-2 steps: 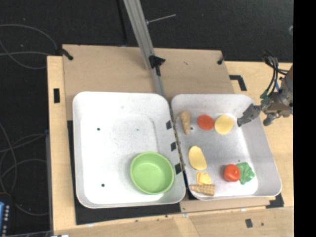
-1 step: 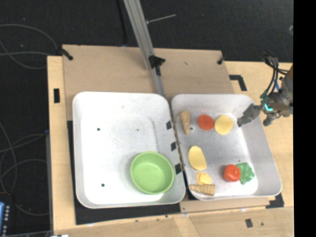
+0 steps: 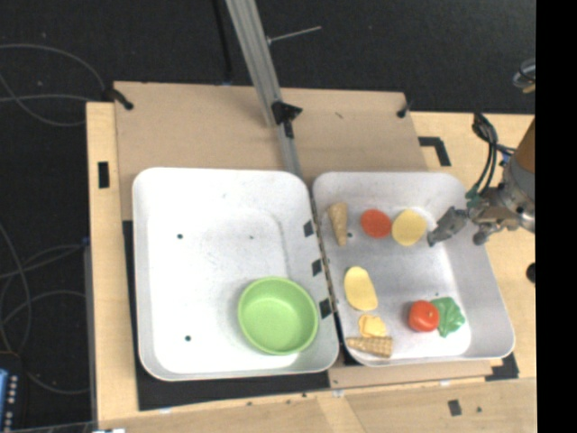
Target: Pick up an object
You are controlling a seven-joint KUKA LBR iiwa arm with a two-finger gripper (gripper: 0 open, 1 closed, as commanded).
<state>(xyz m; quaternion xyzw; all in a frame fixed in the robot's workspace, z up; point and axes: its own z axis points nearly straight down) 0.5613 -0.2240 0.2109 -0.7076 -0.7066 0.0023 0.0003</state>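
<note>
The right bin (image 3: 478,282) holds several toy foods: a tan cone (image 3: 338,222), a red ball (image 3: 376,223), a pale yellow round piece (image 3: 408,226), a yellow oval (image 3: 361,288), a waffle-like wedge (image 3: 372,336) and a red tomato with a green leaf (image 3: 430,316). My gripper (image 3: 463,230) hangs over the right bin's upper right part, just right of the pale yellow piece. Its fingers are spread open with nothing between them. One fingertip (image 3: 441,231) is close to the yellow piece's right side.
The left bin (image 3: 198,215) holds a green bowl (image 3: 277,315) near its front right corner. A grey metal post (image 3: 257,57) slants up from behind the two bins. The arm enters from the right edge.
</note>
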